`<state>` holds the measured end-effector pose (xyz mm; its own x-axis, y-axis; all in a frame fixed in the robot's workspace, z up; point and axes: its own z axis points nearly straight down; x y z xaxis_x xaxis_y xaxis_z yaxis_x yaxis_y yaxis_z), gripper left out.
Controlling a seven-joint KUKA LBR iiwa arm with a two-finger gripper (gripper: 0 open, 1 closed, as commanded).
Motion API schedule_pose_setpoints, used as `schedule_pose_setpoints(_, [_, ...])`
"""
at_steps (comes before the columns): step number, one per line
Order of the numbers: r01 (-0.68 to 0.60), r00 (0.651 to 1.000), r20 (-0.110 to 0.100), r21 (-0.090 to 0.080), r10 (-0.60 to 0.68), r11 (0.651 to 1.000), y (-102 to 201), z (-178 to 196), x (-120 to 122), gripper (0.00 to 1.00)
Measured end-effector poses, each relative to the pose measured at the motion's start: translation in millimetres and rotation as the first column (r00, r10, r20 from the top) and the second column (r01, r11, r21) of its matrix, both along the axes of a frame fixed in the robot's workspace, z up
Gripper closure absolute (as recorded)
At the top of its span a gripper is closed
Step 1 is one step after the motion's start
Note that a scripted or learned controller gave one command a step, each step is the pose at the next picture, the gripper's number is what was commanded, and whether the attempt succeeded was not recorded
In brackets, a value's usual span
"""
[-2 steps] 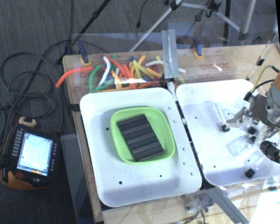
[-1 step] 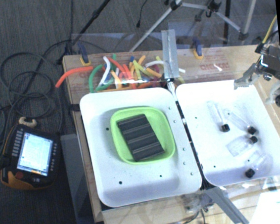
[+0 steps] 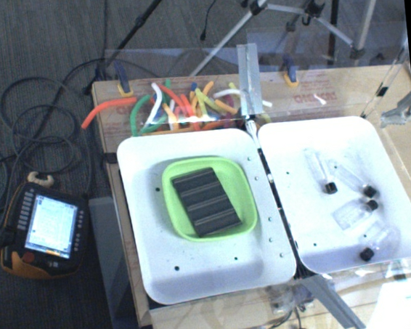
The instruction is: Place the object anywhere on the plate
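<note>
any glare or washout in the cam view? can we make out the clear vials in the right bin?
Camera view: right bin is washed out, so the clear vials nearly vanish against the white and mostly their black caps read. The green plate and the dark ridged block on it show strong contrast. Whole frame is slightly soft.

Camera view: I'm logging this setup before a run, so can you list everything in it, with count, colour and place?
bins: two, white, side by side on the bench
plate: one, green, in the left bin
block: one, dark grey and ridged, lying on the plate
vials: about four, clear with black caps, scattered in the right bin
tubes: a tangle, orange, green, white and yellow, behind the bins
pendant: one, orange and black with a lit screen, on the floor at left
cables: several, black, on the floor at left
tripod legs: a few, grey, at the top
</note>
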<state>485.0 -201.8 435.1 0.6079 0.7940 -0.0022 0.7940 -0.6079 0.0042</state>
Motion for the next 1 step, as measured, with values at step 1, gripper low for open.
schedule_pose_setpoints(1, [0.049, 0.999, -0.005, 0.004, -0.049, 0.999, 0.6, -111.8, -0.6, 0.00])
